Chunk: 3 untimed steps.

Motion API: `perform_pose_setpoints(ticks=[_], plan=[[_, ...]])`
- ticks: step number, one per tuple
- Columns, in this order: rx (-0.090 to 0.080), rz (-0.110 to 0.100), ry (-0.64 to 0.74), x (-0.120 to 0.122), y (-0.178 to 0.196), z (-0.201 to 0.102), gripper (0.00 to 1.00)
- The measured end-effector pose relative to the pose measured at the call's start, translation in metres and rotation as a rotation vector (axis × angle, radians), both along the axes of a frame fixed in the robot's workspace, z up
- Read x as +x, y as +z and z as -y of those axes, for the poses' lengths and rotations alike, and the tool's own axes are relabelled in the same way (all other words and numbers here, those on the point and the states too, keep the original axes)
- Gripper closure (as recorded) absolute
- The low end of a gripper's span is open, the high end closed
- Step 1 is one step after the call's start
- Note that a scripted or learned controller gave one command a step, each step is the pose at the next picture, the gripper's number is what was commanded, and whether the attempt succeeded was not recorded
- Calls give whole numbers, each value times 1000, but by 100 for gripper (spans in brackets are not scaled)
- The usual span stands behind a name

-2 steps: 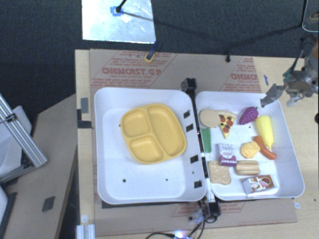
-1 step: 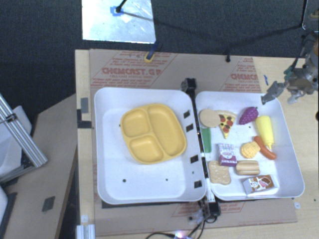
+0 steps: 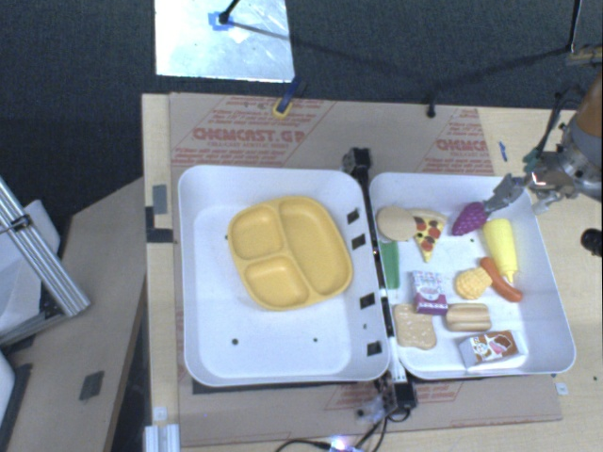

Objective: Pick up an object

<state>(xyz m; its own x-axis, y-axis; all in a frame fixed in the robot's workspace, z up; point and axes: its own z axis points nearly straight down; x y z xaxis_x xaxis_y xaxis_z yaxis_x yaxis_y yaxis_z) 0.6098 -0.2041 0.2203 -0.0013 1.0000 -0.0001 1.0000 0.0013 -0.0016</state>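
The right bin (image 3: 546, 295) holds several toy foods: a purple grape bunch (image 3: 469, 217), a yellow corn cob (image 3: 501, 245), a pizza slice (image 3: 429, 234), a tan bun (image 3: 396, 222), an orange sausage (image 3: 502, 282) and a round waffle (image 3: 471, 282). Nearer the front lie a purple packet (image 3: 430, 292), a bread roll (image 3: 466, 316), a toast piece (image 3: 415, 328) and a small carton (image 3: 490, 347). My gripper (image 3: 521, 198) hangs over the bin's far right corner, just right of the grapes. It stands open with nothing between its fingers.
The left bin (image 3: 203, 337) carries a yellow divided plate (image 3: 287, 250). A black hinge strip (image 3: 372, 252) runs between the bins. A green stick (image 3: 391, 276) lies along the right bin's left wall. A shiny sheet (image 3: 224, 24) lies beyond the bench.
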Motion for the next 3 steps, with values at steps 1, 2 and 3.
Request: perform_pose_setpoints(ticks=[1,2,3], plan=[[0,0,1,-2,-42,-4,0],[0,0,0,3,-86,-2,0],[-4,23,1,10,-111,-2,0]])
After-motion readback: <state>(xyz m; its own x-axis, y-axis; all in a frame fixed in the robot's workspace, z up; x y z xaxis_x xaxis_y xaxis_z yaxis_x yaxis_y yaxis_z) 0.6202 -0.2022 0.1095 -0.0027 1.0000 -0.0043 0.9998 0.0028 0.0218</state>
